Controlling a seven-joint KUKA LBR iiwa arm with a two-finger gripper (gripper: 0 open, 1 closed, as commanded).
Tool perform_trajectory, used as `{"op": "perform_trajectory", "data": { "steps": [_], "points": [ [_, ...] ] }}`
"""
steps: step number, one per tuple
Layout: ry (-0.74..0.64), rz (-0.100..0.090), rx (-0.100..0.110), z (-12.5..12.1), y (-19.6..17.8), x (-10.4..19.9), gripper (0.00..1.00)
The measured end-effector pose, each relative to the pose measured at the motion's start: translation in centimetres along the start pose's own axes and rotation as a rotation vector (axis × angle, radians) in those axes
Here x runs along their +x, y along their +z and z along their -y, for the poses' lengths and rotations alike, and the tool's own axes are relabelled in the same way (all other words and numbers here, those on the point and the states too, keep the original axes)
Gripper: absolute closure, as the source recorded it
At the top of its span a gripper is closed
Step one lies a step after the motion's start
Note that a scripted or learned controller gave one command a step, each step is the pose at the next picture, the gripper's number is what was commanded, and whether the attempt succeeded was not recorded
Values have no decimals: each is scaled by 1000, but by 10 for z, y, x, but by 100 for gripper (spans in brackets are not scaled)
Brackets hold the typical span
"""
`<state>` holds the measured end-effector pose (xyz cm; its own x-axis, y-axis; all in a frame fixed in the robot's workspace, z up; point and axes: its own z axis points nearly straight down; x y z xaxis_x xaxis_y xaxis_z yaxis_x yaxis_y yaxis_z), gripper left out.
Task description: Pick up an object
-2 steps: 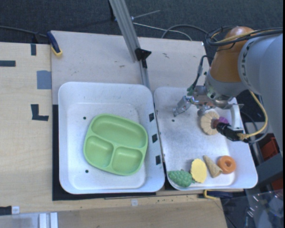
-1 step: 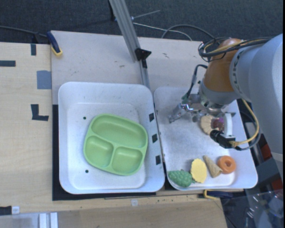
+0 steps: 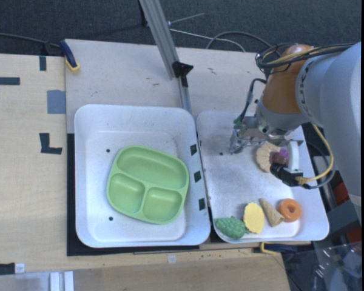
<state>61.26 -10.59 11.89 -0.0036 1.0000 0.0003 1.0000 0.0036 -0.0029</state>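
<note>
Green broccoli toy (image 3: 230, 227) lies at the right bin's (image 3: 221, 162) near edge, beside a yellow piece (image 3: 253, 217), a tan cone (image 3: 269, 211) and an orange ring (image 3: 289, 210). Farther back, the hand (image 3: 238, 143) hangs over bare floor (whether wide or narrow I cannot tell), just beside a tan cookie (image 3: 266, 156). Best bet: centre over that cookie before descending.

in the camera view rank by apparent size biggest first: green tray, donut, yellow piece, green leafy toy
1. Green tray, by far.
2. Green leafy toy.
3. Yellow piece and donut look too alike to rank.
</note>
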Motion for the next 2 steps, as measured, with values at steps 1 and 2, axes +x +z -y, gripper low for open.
{"op": "perform_trajectory", "data": {
  "steps": [1,2],
  "points": [
    [2,1,-6,-1,-43,-3,100],
    [2,1,-8,-11,-98,-8,100]
  ]
}}
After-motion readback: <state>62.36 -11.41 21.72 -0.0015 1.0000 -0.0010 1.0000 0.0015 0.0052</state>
